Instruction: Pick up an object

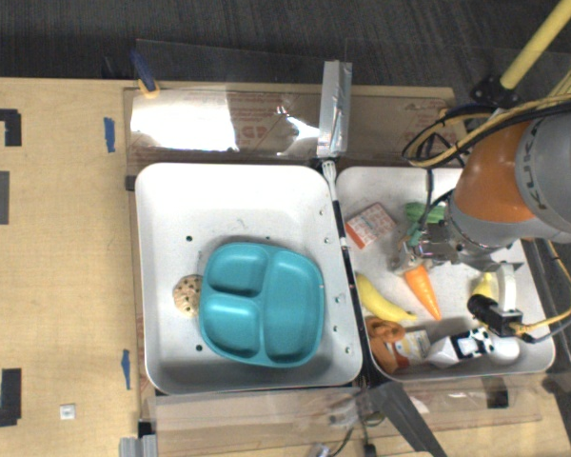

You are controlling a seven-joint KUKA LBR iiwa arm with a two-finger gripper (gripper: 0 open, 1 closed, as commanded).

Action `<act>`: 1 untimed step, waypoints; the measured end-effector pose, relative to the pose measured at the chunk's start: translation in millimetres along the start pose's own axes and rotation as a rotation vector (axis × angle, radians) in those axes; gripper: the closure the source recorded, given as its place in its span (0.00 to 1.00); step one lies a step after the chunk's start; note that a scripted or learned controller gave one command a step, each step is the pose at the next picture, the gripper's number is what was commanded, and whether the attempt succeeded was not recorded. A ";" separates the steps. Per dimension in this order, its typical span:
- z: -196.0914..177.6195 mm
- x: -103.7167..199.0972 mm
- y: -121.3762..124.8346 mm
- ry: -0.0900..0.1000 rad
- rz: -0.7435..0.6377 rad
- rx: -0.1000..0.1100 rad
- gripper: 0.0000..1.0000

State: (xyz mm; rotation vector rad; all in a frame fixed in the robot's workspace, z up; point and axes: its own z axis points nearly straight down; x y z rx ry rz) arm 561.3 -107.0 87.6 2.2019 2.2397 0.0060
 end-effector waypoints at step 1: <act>-101.1 78.1 53.7 0.001 0.087 -0.006 1.00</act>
